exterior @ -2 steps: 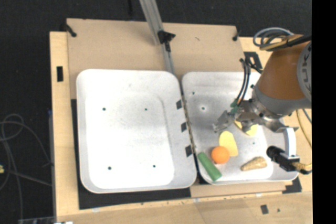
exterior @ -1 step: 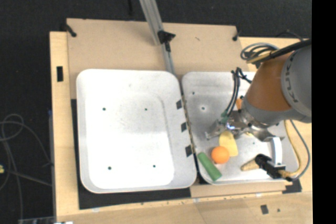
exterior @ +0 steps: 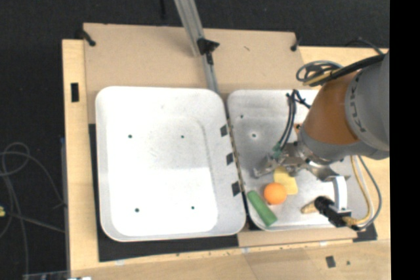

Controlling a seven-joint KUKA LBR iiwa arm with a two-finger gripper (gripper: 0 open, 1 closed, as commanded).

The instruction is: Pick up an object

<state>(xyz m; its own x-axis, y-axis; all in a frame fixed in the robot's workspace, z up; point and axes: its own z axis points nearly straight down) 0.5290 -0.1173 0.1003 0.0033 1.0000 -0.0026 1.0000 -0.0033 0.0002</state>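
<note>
Near the front edge of the right-hand shallow white bin point(exterior: 262, 111) lie three small objects, close together: a round orange ball point(exterior: 275, 193), a pale yellow block point(exterior: 285, 180) touching the ball from behind, and a green cylindrical stick point(exterior: 261, 206) lying slantwise just left of the ball against the bin's front left corner. Over the yellow block hangs the grey two-finger gripper point(exterior: 282, 166) of the grey arm with an orange band point(exterior: 331, 118); whether it is released or clenched cannot be told. One left-hand shallow white bin point(exterior: 157, 160) sits beside the first. No readable writing appears on any object.
</note>
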